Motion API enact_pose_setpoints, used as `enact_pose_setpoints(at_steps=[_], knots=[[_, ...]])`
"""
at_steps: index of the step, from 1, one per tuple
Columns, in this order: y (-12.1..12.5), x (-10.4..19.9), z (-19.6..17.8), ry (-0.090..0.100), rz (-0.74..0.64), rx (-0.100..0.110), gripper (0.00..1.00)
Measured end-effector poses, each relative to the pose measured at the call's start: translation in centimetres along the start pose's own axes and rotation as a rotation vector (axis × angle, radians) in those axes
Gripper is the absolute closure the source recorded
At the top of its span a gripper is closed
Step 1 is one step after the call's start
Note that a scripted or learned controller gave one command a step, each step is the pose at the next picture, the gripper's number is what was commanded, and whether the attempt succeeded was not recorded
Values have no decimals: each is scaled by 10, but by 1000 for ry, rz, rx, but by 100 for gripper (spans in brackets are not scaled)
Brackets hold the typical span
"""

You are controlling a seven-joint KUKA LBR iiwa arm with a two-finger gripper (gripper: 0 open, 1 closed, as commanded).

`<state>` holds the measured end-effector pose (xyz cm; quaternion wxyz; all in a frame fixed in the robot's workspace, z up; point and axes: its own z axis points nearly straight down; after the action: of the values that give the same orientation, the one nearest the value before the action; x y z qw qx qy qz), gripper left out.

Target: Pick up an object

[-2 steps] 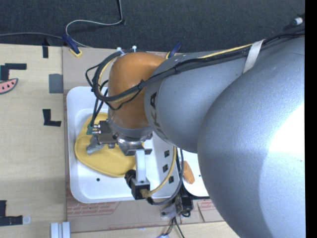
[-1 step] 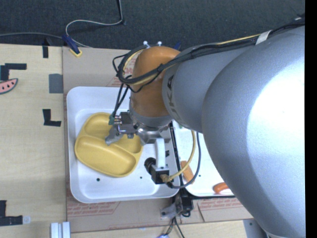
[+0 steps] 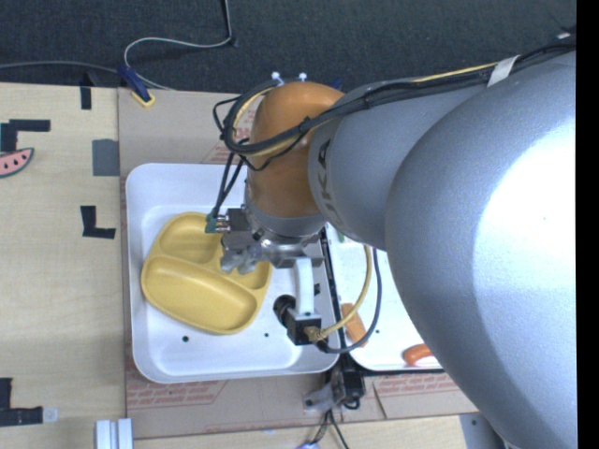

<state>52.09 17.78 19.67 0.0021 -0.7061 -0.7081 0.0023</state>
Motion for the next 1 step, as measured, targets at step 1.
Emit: enact_pose_setpoints(at_steps=[1], knots=[[74,50,-47,0,1,-7,100]])
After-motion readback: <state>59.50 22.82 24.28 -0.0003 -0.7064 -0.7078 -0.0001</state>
